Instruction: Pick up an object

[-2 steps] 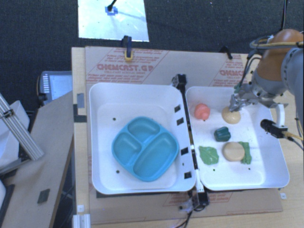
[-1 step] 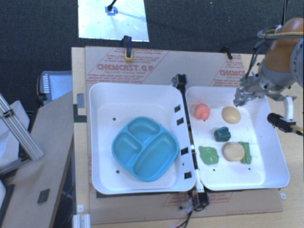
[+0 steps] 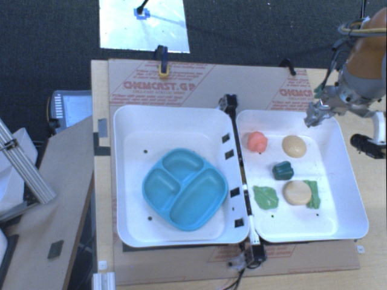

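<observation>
The end effector (image 3: pixel 317 115) hovers over the right bin's (image 3: pixel 347 162) far corner; whether it is clenched, I cannot tell. Approach stage, I judge. The nearest object, a tan ball (image 3: pixel 294 145), lies just below-left; next calls for descending there.

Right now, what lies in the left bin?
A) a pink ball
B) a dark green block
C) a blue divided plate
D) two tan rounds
C: the blue divided plate lies alone in the left bin; the small items sit in the right bin.
</observation>
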Controlling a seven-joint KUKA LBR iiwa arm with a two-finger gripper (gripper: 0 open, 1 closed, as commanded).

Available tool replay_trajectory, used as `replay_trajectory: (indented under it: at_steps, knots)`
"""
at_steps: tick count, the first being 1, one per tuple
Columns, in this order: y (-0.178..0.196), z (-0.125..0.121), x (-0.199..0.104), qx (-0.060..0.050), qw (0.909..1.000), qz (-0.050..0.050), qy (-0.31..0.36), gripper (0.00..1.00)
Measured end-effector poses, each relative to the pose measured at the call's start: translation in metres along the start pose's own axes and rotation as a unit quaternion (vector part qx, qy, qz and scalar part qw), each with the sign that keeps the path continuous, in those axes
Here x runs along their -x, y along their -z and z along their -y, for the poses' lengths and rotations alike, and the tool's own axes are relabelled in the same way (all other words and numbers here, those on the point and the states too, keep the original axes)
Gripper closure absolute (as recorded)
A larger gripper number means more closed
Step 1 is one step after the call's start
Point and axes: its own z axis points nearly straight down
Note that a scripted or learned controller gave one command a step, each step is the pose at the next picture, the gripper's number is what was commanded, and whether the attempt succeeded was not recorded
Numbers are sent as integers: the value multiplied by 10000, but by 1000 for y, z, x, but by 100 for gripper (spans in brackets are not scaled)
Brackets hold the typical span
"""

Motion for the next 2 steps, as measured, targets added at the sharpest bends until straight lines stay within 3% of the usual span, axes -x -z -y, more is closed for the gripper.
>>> replay_trajectory:
  at_steps: [2]
  knots:
    - [-7, 32, -108, -31, 10000, -10, 9, 100]
